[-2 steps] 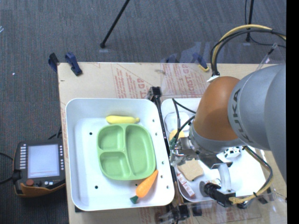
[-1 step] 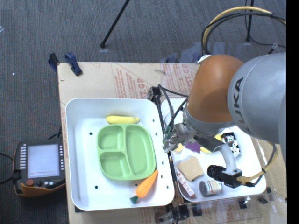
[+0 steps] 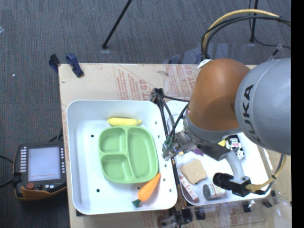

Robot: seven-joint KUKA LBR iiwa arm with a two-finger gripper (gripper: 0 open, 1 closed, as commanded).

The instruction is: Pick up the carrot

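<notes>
Carrot (image 3: 149, 187) lies against left bin's (image 3: 80, 127) front-right rim.

"KUKA" in black letters on the grey arm (image 3: 266, 108); red print on the bench (image 3: 118, 82), unreadable

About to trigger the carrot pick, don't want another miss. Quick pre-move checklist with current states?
1. Carrot located: ok, lying in the left bin, near its front right corner.
2. Carrot free of clutter: ok, it sits just off the green divided plate, tip close to the plate's rim; contact cannot tell.
3. Banana out of the way: ok, on the far side of the plate.
4. Arm position: not ok, the wrist hangs above the right bin, not above the carrot.
5. Pincer state: cannot tell.
6. Bin wall between arm and carrot: not ok, must be cleared on the way over.
</notes>
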